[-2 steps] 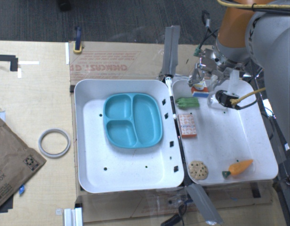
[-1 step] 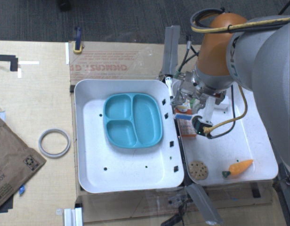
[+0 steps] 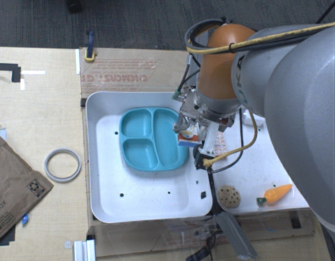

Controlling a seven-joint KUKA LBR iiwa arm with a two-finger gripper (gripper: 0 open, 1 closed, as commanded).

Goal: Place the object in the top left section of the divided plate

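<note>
From the camera view, the grey arm (image 3: 287, 86) with its orange band (image 3: 224, 58) is reaching in from three o'clock and hanging over the seam between the two white bins. The pincer (image 3: 188, 137) is pointing down at the three o'clock rim of the divided plate (image 3: 154, 139), and a small object (image 3: 187, 141) showing blue and orange-red is sitting right at its tip, over the plate's edge; whether the fingers are clamped on it or merely touching it cannot be told, because the wrist is covering them. The turquoise plate is lying in the left bin (image 3: 105, 162), toward its twelve o'clock side, and its top left section (image 3: 136, 125) is showing bare. In the right bin (image 3: 249, 167), a brown speckled cookie (image 3: 228, 197) is lying near six o'clock, with a toy carrot (image 3: 276, 193) just beside it at three o'clock. On the table (image 3: 31, 113), a tape ring (image 3: 63, 164) is resting at nine o'clock of the left bin.
</note>
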